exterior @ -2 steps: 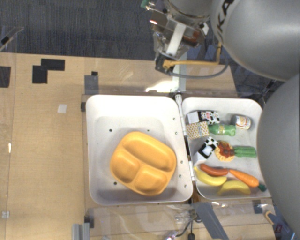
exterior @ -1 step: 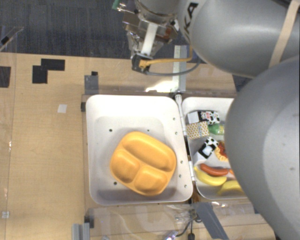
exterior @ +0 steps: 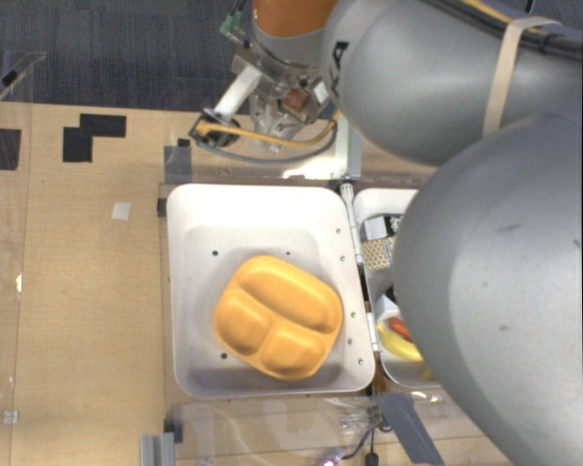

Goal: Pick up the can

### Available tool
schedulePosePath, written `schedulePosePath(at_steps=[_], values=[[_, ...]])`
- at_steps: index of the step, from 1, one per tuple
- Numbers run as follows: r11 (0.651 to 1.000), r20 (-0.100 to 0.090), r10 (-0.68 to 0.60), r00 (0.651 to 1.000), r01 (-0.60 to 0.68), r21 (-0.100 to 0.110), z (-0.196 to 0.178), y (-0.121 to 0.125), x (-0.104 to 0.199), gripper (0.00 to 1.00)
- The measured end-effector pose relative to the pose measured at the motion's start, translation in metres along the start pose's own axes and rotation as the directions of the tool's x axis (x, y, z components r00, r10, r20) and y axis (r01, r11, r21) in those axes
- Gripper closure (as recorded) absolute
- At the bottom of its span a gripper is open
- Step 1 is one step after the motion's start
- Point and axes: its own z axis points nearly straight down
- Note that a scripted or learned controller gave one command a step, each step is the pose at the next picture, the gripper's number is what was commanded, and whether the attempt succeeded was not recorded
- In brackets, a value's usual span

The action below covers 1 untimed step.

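Observation:
My gripper point(exterior: 278, 114) hangs beyond the far edge of the left bin point(exterior: 187, 273), under the orange wrist band point(exterior: 290, 16). Nothing shows in its grasp. In the visible strip of the right bin point(exterior: 364, 205), a small object with a black-and-white label point(exterior: 383, 224) lies near the far end; it may be the can, but I cannot tell. The grey arm point(exterior: 492, 273) hides most of that bin.
A large yellow-orange lumpy object point(exterior: 278, 316) fills the middle of the left bin. In the right bin's strip lie a speckled item point(exterior: 378, 253), a red piece point(exterior: 399, 326) and a yellow piece point(exterior: 403, 346). A yellow cable point(exterior: 264, 138) loops behind the bins.

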Motion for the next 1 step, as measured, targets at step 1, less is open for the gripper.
schedulePosePath(at_steps=[1], values=[[0.917, -0.001, 0.398, 0.917, -0.398, 0.001, 0.0504, -0.0485, -0.0432, 1.00]])
